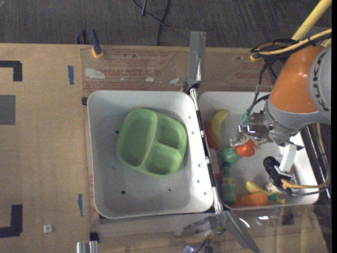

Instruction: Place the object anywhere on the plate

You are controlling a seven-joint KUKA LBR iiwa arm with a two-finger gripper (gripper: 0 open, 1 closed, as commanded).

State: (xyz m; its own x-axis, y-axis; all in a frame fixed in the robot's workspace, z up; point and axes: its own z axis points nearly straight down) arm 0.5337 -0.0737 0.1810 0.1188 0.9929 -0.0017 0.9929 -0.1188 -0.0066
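A green divided plate [152, 141] lies in the left bin [105, 194], tilted a little, with nothing on it. Over the right bin [305, 165] my gripper [246, 139] hangs low above the toy food. A small red-orange round toy [246, 150] sits right under its tip, touching or nearly touching it. I cannot tell whether the toy is held. The grey arm with the orange band [292, 86] comes in from the upper right and hides the back right part of this bin.
The right bin also holds a yellow banana [220, 121], a green pepper [228, 155], a green bottle [228, 186], an orange carrot [254, 198] and a small yellow piece [254, 186]. A metal divider [202, 141] separates the bins. Yellow cables [295, 186] trail at the right.
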